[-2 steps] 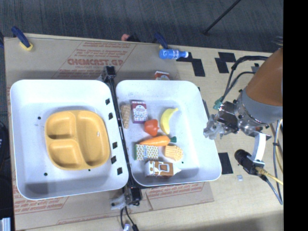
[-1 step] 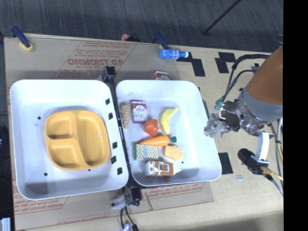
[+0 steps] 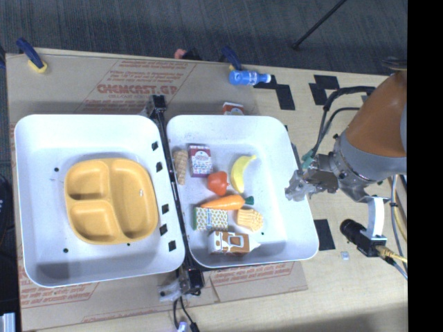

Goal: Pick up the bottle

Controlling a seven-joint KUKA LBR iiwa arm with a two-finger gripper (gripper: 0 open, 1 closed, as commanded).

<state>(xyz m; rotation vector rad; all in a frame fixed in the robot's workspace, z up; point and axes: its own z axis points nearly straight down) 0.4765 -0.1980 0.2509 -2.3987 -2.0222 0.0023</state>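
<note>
One small blue bottle [image 3: 247,78] lies on the worktop [image 3: 325,102] behind the right bin [image 3: 294,158], probably light and slippery, best gripped mid-body; the pincer's [image 3: 299,185] state I cannot tell.

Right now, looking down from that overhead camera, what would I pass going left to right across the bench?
Yellow divided plate → red carton → tomato → banana → claw → orange band.

One fixed camera looks down at a slant over both white bins [image 3: 28,185].
</note>
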